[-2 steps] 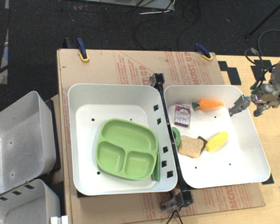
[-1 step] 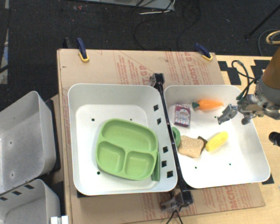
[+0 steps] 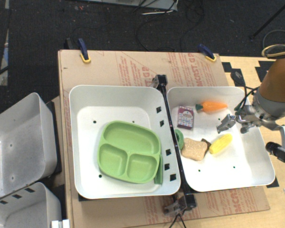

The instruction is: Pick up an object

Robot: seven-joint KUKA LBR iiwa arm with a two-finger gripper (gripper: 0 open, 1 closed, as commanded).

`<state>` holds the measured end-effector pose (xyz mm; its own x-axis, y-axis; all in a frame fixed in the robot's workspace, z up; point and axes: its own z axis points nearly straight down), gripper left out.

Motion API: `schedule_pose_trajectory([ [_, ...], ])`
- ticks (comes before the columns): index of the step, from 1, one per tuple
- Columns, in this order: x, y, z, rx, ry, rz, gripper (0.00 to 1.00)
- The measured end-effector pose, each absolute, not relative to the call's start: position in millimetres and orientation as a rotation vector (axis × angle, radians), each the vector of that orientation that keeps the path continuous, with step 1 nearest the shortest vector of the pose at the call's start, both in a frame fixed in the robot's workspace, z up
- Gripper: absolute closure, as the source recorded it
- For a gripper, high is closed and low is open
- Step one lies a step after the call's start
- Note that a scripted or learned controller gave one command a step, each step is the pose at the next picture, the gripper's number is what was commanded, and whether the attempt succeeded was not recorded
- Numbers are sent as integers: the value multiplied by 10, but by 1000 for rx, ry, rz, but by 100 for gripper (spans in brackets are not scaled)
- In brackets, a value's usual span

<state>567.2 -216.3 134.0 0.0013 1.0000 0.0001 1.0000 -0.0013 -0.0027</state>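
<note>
The right bin [image 3: 256, 175] holds an orange toy carrot [image 3: 211, 106], a purple packet [image 3: 185, 117], a tan slice of toast [image 3: 194, 149] and a yellow toy [image 3: 220, 144]. My gripper [image 3: 235, 124] hangs over the bin's right half, just above and to the right of the yellow toy and below the carrot. Its fingers [image 3: 225, 124] stand apart, open, with nothing between them. A small green object [image 3: 179, 137] peeks out by the bin's left wall, partly hidden.
The left bin [image 3: 85, 103] holds a green divided plate [image 3: 129, 152]. A black divider [image 3: 168, 122] runs between the two bins. Spare white bins [image 3: 19, 141] stand off the bench at the left. The arm's orange band [image 3: 279, 82] rises at the right.
</note>
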Motion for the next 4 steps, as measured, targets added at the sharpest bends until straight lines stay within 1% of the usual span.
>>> schedule_pose_trajectory([
  [1,5668,-2155,897,-2221,-2219,3,0],
  [2,5682,-2156,1026,-2224,-2222,-1,100],
  [3,5600,-2167,1600,-2228,-2223,-3,100],
  [4,5712,-2134,2126,-2221,-2230,-3,100],
])
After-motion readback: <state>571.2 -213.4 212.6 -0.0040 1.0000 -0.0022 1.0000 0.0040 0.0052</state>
